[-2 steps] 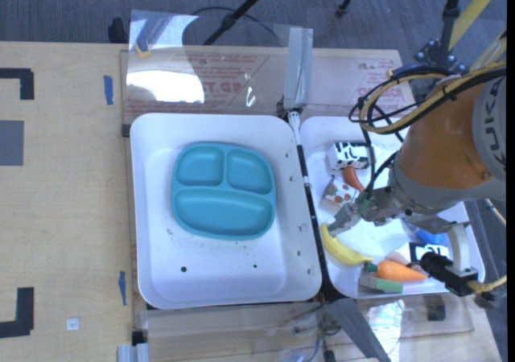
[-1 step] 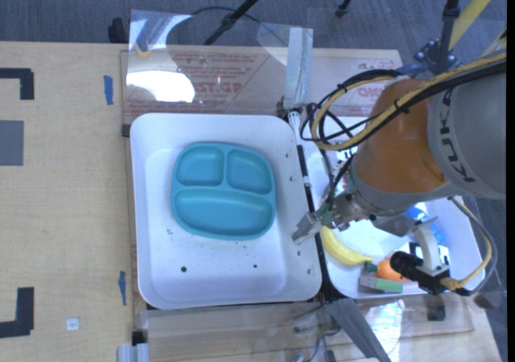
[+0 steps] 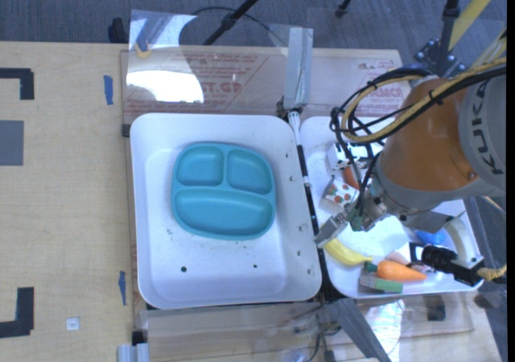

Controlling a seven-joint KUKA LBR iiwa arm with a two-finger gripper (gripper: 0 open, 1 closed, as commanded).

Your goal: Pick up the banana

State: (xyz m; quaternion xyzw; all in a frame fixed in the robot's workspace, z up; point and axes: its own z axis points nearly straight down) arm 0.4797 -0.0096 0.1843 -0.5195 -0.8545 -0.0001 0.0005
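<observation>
Nearest the front edge of the bench, in the right bin [image 3: 451,292], a carrot [image 3: 400,271] lies near the bin's front wall, orange with a green end pointing toward the left bin. A small green thing [image 3: 381,285] sits just in front of it, touching the front rim. Just beside the carrot, toward the wall the two bins share, lies the banana [image 3: 346,253], yellow and curved, resting flat on the bin floor in the front left corner of that bin.

My tool [image 3: 341,223] hangs right above the banana's far end, close to the dividing wall. I cannot tell how it stands; the banana lies below it, not gripped. A blue thing [image 3: 430,237] shows past the carrot, partly under my arm [image 3: 426,143], which covers most of the right bin with its orange band and its loops of black and yellow cable. Some small orange and white pieces [image 3: 344,178] lie farther back along the dividing wall.

In the left bin [image 3: 153,191], a blue divided plate [image 3: 224,191] sits near the middle, three compartments, nothing in them. Beyond both bins, at the far edge of the bench, a clear plastic sheet [image 3: 201,63] stands.
</observation>
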